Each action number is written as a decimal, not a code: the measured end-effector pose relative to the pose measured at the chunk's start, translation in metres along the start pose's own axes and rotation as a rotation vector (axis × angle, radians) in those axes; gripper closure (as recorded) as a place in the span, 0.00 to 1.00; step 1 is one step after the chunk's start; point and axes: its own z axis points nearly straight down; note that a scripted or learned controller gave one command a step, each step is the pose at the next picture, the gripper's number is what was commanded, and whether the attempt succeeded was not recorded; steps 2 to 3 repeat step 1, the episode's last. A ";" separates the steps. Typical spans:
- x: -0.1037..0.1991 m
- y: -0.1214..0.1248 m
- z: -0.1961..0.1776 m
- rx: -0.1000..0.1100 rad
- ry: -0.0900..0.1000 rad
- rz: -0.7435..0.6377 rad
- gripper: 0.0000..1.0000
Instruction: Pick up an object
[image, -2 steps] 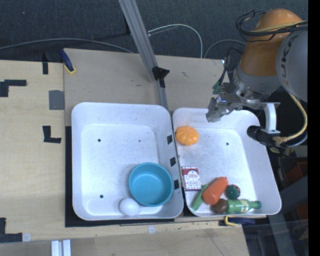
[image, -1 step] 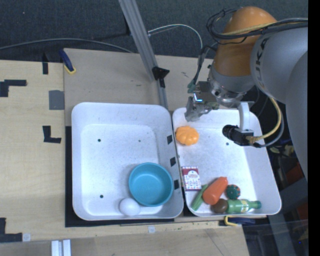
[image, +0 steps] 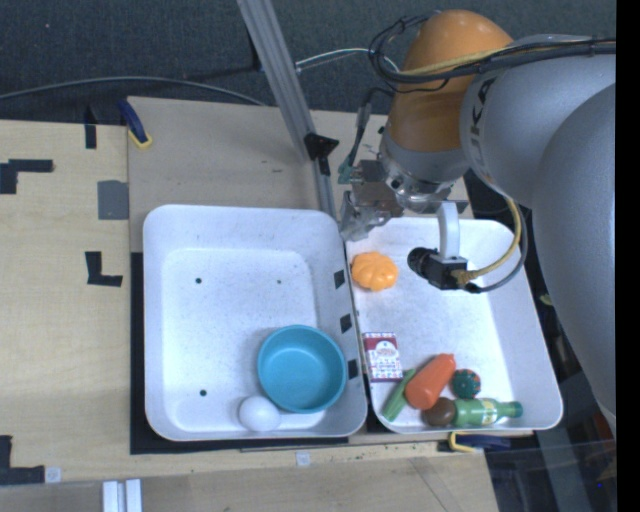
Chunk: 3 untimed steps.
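My gripper (image: 362, 220) hangs over the far left corner of the right bin (image: 510, 300), close to the wall shared with the left bin. Just in front of it, a short gap away, an orange pumpkin-shaped toy (image: 374, 271) lies on the bin floor. Nearer the front of the same bin are a small red and white box (image: 382, 357), a carrot (image: 430, 377), a green bottle (image: 485, 410) on its side, a small red and green ball (image: 465, 382), a brown piece (image: 438, 411) and a green pod (image: 396, 398).
The left bin (image: 190, 250) holds a blue bowl (image: 301, 367) and a white ball (image: 259, 412) at its front right. A grey metal pole (image: 285, 80) slants up behind the bins. The arm's bulk covers the right bin's far right side.
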 end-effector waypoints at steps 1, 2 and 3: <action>0.058 0.006 0.004 0.000 0.000 -0.002 1.00; 0.058 0.006 0.004 0.000 0.000 -0.002 1.00; 0.058 0.006 0.004 0.000 0.000 -0.002 1.00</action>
